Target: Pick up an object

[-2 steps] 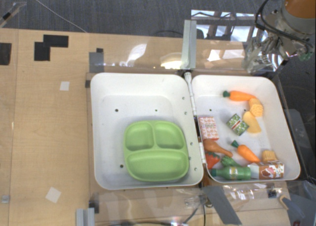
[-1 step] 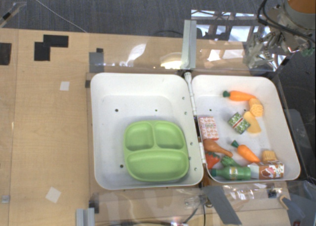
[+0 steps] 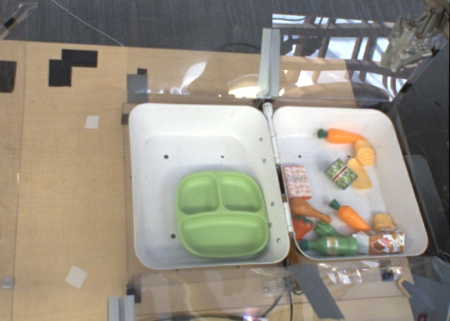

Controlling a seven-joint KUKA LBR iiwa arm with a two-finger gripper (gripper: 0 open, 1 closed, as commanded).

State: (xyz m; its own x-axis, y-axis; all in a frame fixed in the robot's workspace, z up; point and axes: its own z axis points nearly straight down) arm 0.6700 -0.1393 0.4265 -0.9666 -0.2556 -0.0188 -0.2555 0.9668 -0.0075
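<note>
Nearest the lens, the green divided plate (image 3: pixel 222 214) sits in the left bin (image 3: pixel 151 172). Toys crowd the right bin (image 3: pixel 394 137) — a green bottle (image 3: pixel 330 245) along the front wall, an orange carrot (image 3: pixel 342 135) alone near the back. That carrot looks the easiest pick: a straight descent, jaws across its width. The gripper (image 3: pixel 411 35) waits at upper right — whether it is open I cannot tell.
</note>
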